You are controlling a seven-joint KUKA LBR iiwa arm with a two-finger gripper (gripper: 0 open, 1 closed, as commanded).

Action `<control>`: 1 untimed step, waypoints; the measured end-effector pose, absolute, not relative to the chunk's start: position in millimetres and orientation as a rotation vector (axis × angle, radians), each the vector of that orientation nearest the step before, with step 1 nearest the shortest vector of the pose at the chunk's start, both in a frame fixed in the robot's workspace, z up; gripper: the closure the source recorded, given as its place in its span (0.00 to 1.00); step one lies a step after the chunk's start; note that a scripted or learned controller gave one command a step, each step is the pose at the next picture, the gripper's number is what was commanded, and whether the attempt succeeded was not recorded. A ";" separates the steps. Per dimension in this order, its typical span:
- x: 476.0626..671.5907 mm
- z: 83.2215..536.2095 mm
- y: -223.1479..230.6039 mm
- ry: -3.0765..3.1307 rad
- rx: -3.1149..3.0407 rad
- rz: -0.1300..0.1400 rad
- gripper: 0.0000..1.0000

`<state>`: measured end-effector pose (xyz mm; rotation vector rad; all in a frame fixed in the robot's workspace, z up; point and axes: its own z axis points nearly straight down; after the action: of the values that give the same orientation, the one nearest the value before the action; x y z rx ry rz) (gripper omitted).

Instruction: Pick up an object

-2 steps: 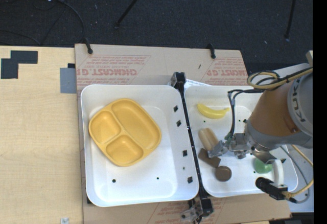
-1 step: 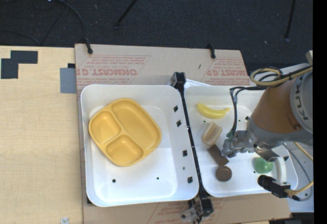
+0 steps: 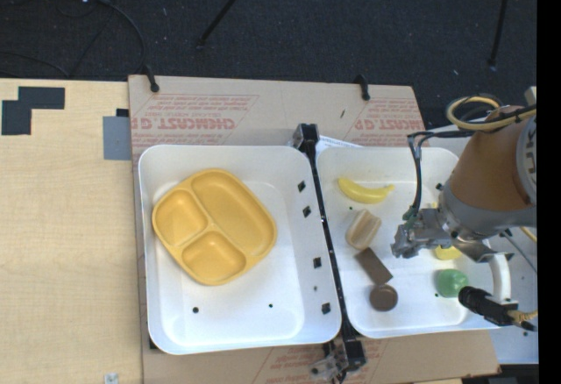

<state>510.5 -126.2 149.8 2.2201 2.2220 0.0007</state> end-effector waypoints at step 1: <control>509.0 211.4 -131.4 2.221 2.218 0.003 1.00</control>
<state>509.0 -131.4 211.4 2.2181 2.2206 0.0026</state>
